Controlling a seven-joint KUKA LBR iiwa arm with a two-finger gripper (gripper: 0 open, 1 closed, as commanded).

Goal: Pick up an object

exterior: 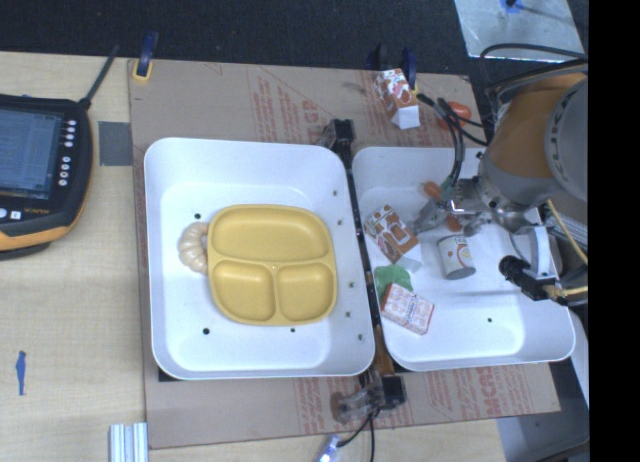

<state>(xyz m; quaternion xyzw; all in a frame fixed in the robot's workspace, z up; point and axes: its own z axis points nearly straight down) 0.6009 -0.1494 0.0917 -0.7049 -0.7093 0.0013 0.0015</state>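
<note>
My gripper (450,214) hangs over the upper middle of the right bin (500,340), with the grey arm and its orange band reaching in from the right. Just below it lies a small silver can (457,256) with a red label. To its left a brown and white snack packet (390,232) rests near the bin's left wall. Lower down there is a green leaf-like piece (392,278) and a red and white packet (408,308). A small orange piece (432,190) shows just above the gripper.
The left bin (180,330) holds a yellow divided plate (272,262) with a beige bread-like item (192,246) against its left side. A small carton (397,97) stands on the cardboard behind the right bin. A control pendant (35,170) lies far left. Cables run by the arm.
</note>
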